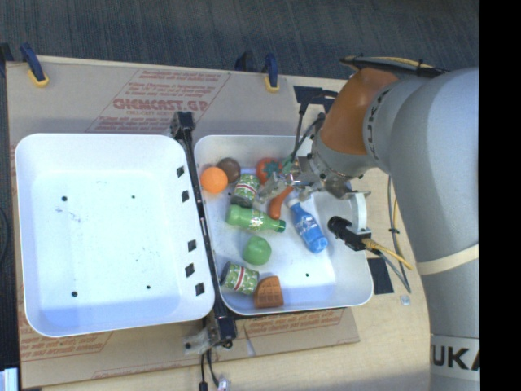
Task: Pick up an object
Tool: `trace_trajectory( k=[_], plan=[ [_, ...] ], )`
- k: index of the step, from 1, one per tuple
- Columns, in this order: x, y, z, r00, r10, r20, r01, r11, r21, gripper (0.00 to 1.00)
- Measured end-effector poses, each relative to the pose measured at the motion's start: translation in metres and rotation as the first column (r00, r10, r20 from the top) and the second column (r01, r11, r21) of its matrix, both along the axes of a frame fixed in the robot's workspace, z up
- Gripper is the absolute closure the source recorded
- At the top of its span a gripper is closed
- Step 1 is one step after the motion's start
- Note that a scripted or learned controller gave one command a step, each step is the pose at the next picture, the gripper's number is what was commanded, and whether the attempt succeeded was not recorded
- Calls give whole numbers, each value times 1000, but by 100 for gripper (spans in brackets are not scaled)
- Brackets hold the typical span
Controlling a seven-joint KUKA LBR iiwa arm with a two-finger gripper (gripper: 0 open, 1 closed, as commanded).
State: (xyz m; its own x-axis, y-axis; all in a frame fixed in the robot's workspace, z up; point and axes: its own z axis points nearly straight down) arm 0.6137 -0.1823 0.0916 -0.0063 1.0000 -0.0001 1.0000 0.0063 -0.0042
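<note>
My gripper (290, 179) reaches down into the right bin (352, 283), near its far middle, among a cluster of small objects. Right beside it lie a red piece (266, 168), an orange carrot-shaped piece (279, 204) and a green-labelled can (246, 190). Just in front of it, a blue bottle (308, 227) lies on the bin floor. Whether anything sits in the gripper is hidden by the wrist and the clutter.
The right bin also holds an orange ball (214, 179), a brown ball (229, 169), a green bottle (254, 220), a green ball (257, 251), a second can (238, 278) and a brown block (269, 292). The left bin (32, 169) stands alongside, past a black divider (195, 210).
</note>
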Motion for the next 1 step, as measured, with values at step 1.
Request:
trace_trajectory(
  k=[1],
  plan=[
    [1, 0, 11, 1000, 2, 1, -2, 1000, -1, 100]
  ],
)
